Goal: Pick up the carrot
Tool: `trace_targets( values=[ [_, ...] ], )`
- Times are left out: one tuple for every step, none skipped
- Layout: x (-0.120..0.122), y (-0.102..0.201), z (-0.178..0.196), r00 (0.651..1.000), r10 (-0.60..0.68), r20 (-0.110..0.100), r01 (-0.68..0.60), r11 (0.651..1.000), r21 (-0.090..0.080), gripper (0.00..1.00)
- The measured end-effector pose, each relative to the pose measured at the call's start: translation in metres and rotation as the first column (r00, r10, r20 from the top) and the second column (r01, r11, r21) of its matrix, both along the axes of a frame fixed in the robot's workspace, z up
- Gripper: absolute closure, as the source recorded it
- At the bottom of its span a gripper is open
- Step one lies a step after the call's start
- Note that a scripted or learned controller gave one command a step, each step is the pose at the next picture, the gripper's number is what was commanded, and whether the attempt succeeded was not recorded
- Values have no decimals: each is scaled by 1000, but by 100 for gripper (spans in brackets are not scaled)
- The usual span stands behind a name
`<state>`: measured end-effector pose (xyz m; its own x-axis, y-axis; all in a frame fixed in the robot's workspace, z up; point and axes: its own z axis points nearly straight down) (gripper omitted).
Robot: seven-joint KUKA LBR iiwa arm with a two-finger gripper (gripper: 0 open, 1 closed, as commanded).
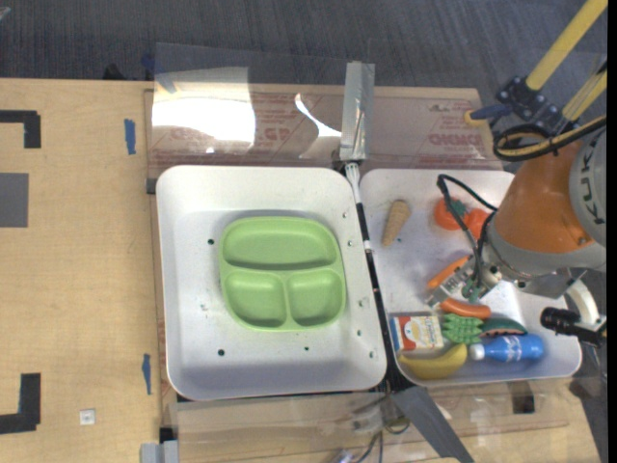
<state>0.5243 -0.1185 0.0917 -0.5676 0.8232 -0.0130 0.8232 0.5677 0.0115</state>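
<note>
Camera view: the arm hangs low over the right bin, its pincer just above the carrot at lower right. Whether it is spread cannot be told. Likely the approach step; next comes closing squarely on the carrot.

"KU" in dark letters on grey arm; red print on cardboard too blurred to read.

Glossy white plastic bins, matt green plastic tray, pale wood bench
</note>
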Motion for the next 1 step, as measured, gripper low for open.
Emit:
trace_targets(
  values=[
    [-20,55,148,999,-33,-6,33,999,5,100]
  ],
)
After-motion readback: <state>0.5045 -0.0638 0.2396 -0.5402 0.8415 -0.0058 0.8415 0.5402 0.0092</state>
